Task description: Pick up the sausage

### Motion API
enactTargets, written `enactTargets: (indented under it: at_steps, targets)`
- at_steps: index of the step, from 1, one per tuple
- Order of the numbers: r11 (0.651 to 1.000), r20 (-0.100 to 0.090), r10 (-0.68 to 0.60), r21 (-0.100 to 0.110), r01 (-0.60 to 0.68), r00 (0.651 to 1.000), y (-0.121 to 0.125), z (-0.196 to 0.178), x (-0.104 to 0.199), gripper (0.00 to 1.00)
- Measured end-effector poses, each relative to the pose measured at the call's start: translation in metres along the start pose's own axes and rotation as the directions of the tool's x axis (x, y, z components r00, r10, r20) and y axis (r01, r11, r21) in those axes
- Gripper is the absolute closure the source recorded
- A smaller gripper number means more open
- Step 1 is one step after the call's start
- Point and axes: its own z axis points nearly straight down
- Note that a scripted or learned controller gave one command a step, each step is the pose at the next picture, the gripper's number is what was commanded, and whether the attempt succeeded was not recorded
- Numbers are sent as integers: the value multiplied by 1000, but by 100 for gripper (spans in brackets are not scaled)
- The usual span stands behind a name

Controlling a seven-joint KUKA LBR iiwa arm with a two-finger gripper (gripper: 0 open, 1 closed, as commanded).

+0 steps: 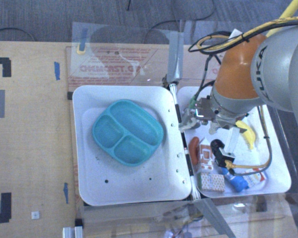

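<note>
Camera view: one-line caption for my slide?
Arm hangs over right bin, sausage lying by its left wall; blue plate in left bin.

Grey arm (268,58) reaches in, end effector (196,117) lowered.

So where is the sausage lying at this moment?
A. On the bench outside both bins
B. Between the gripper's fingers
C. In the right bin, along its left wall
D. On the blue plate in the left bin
C: the sausage lies in the right bin close to its left wall, beside a small carton, while the blue plate sits in the left bin.
</note>
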Motion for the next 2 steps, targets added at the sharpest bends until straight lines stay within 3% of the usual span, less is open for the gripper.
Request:
enactTargets:
  at_steps: [1, 2]
  targets:
    - [985, 0, 174, 1, -174, 985, -74, 1, -22, 0]
    - [884, 1, 467, -2, -467, 884, -53, -23, -83, 0]
